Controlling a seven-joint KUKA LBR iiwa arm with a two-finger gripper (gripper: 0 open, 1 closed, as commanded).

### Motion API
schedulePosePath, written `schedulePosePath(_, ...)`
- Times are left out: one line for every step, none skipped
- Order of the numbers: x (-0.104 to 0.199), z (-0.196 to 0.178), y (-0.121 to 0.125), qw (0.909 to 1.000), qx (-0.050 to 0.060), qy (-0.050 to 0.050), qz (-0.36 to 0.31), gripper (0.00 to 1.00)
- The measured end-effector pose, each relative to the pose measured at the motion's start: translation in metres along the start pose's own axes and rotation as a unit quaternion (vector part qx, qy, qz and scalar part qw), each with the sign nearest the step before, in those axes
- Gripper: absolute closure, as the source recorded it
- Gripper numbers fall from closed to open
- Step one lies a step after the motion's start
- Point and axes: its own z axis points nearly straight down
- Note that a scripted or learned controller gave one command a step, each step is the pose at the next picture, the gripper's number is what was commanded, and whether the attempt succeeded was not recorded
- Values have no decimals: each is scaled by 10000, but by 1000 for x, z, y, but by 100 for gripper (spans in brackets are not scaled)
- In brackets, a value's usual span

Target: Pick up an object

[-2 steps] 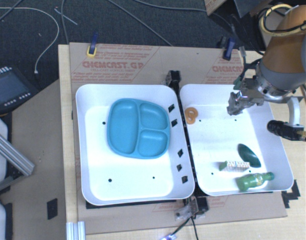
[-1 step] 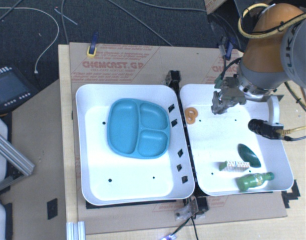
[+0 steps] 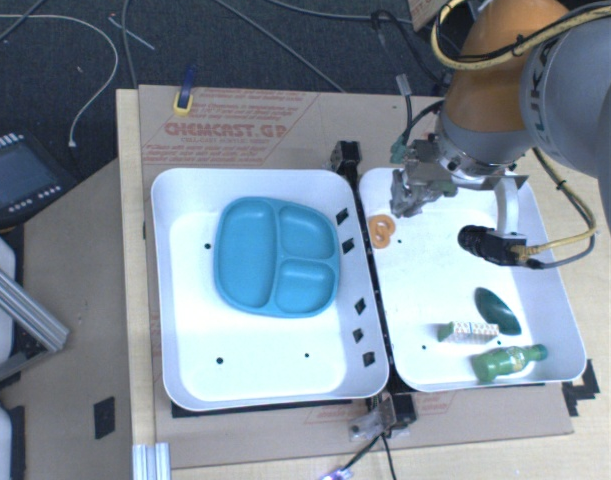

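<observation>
A: Saw the gripper (image 3: 413,196) low over the upper left part of the right bin (image 3: 545,363), under the orange-banded wrist. Could not tell its state from above.

B: Anything between the tips?

A: Could not make out anything there. Found a small orange ring (image 3: 382,230) just beside and below the gripper, flat on the bin floor near the left wall, apart from the tips as far as could be judged.

B: And the rest of that bin?

A: Noted a dark green leaf-shaped piece (image 3: 499,310) toward the lower right. Below it, a green bottle (image 3: 507,360) on its side against the near rim. Just left of the bottle, a small pale ridged object (image 3: 471,331), too small to identify.

B: Left bin (image 3: 180,268)?

A: Held a blue divided plate (image 3: 276,256), three compartments, lying flat near the middle. Both bins side by side on the counter (image 3: 135,158), touching along the dark clips.
</observation>
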Motion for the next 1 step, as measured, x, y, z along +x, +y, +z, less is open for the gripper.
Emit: schedulePosePath(48,-7,4,10000,4,1,-1,100)
